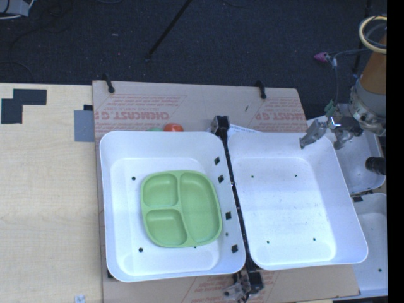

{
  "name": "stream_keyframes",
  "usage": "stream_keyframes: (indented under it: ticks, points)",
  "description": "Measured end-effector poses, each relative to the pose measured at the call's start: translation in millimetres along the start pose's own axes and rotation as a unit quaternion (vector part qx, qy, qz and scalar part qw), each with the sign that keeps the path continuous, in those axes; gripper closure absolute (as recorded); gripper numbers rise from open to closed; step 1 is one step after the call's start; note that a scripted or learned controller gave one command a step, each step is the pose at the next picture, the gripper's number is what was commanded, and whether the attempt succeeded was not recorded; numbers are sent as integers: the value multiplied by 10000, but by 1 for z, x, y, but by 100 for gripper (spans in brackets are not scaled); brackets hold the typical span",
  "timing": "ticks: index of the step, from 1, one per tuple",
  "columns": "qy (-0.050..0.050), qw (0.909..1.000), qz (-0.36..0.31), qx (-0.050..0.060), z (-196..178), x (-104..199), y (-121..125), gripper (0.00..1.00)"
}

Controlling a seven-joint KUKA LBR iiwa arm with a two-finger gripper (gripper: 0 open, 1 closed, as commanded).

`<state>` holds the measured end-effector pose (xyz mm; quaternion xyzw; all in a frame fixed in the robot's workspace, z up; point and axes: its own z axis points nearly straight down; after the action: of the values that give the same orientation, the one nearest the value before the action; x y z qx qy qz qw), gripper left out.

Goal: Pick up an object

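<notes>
At the bottom of the view, nearest us, we see the black clamp (243, 287) that joins the two bins at their lower edge, at about 6 o'clock from the centre of the frame. Just above it lie the two white bins side by side, held together by a black strip (228, 194) running up between them.

The left bin (120, 232) holds a green plate (181, 207) with three compartments. It lies flat on the bin floor, a little toward the bin's 3 o'clock side, near the black strip but apart from it. This plate is the one thing in the bins that we could pick up.

The right bin (293, 207) has a bare white floor with a few small dark dots.

Behind the left bin, at its 12 o'clock edge, we see a small orange-red thing (173, 128) peeking over the rim, with a hint of green just to its 9 o'clock; we cannot tell what either is.

The gripper (323, 133) hangs at the right bin's 1 o'clock corner, above the rim and well apart from the plate. Its fingers look spread and hold nothing. The arm's orange band (377, 74) shows at 1 o'clock from the gripper.

Both bins rest on a cardboard sheet (189, 106) on the pale wooden bench (44, 201).
</notes>
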<state>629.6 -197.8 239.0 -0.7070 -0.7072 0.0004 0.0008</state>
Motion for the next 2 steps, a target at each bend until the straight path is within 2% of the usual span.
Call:
stream_keyframes:
  ticks: [2]
  points:
    - [4, 10000, 1, 24, 88, -3, -5, 0]
